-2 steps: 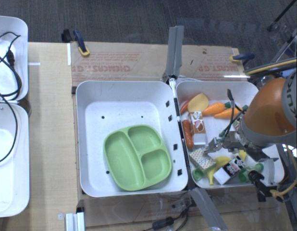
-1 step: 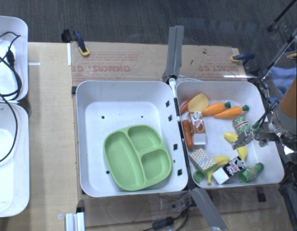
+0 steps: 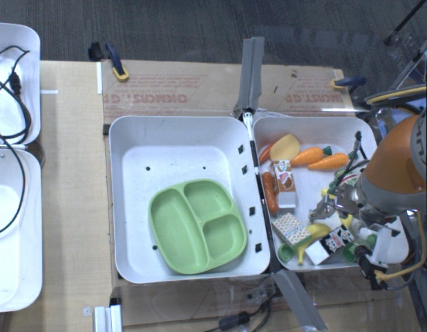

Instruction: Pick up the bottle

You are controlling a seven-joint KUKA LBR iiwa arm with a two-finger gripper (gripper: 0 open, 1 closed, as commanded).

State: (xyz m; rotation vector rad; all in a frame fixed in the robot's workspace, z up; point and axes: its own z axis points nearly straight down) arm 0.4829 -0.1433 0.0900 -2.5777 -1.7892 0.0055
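The gripper (image 3: 336,204) is lowered into the right bin (image 3: 305,121), just right of the milk carton (image 3: 285,181); whether it is open cannot be told. The bottle cannot be singled out among the clutter below the carton. A green divided plate (image 3: 197,225) is seen in the left bin (image 3: 173,124).

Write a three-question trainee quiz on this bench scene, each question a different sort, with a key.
1. True or false: the green divided plate lies in the right bin.
2. Which bin is the arm over? A) left bin B) right bin
3. Fill in: the two carrots lie toward the ____ edge of their bin in the camera view.

Key: 1 false, it lies in the left bin. 2 B, with the end effector down among the toy food. 3 top (far).
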